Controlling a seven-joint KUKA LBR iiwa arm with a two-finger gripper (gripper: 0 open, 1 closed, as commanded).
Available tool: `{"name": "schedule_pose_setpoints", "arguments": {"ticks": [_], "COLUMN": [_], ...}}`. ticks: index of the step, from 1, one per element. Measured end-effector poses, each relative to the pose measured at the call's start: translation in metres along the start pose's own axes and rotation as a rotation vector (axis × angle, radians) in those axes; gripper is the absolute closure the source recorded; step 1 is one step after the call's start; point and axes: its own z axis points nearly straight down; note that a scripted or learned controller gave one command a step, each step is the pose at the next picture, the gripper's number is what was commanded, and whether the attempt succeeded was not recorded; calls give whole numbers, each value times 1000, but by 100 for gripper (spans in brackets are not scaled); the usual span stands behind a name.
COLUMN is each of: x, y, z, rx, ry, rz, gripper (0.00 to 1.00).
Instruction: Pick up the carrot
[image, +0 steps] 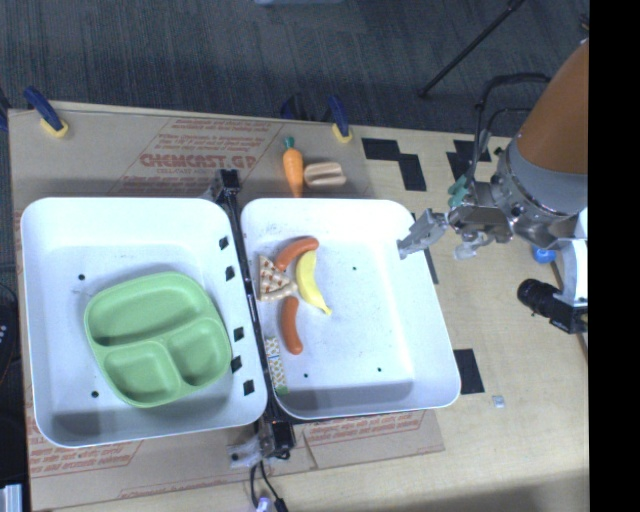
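The carrot (291, 169), orange with a green top, lies on the cardboard just behind the right bin (420, 340), outside both bins and next to a small bun (324, 175). My gripper (420, 236) hangs over the right bin's far right rim, well to the right of the carrot and apart from it. The grey arm with its orange band (555, 110) comes in from the right behind it.
In the right bin's left part lie two sausages (297, 250) (291, 325), a banana (311, 282), a waffle-like piece (274, 277) and a small strip (273, 362). The left bin (50, 250) holds a green divided plate (157, 337). Clamps (340, 120) grip the bench's back edge.
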Motion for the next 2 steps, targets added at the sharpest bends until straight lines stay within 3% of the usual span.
{"name": "schedule_pose_setpoints", "arguments": {"ticks": [1,2], "x": [-14,-21], "y": [36,78], "z": [17,-11], "rx": [1,2], "ry": [-1,0], "rz": [184,645], "gripper": [0,0]}}
